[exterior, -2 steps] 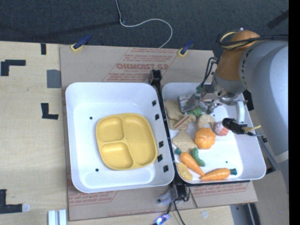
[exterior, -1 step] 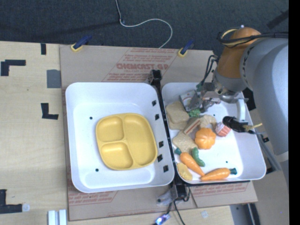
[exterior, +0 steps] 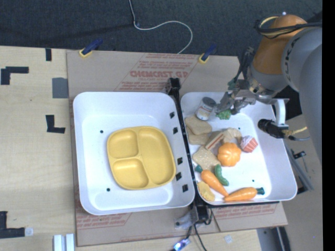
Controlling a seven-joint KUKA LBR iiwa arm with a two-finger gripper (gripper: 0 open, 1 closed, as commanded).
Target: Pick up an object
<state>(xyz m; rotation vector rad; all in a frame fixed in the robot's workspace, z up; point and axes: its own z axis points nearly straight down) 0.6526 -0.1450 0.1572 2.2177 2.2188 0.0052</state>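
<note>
2 white bins sit side by side on the desk (exterior: 31,140), and left to right the contents change sharply. The left bin (exterior: 89,109) carries just 1 yellow tray (exterior: 140,157) with 3 compartments, lying flat near its middle, probably as the drop spot for whatever gets lifted. The right bin (exterior: 277,177) holds the pile to choose from: a small can (exterior: 205,109) at its top left corner, bread slices (exterior: 201,132) below it against the divider, an orange pumpkin (exterior: 229,154) in the middle, 2 carrots (exterior: 226,188) along the lower edge, and a pink-striped piece (exterior: 249,144) to the right of the pumpkin. The items crowd the bin's left half, touching or overlapping, which leaves little room around most of them.

Above the bin's top edge hangs the gripper (exterior: 226,110), just right of the can, with something green at its tip. Whether the fingers are clenched on it or released, I cannot tell at this size.

That green piece looks the likeliest target. It sits at the bin's upper rim, between the can and the arm, and seems to run roughly upright, though its long axis is too small to read with confidence.
</note>
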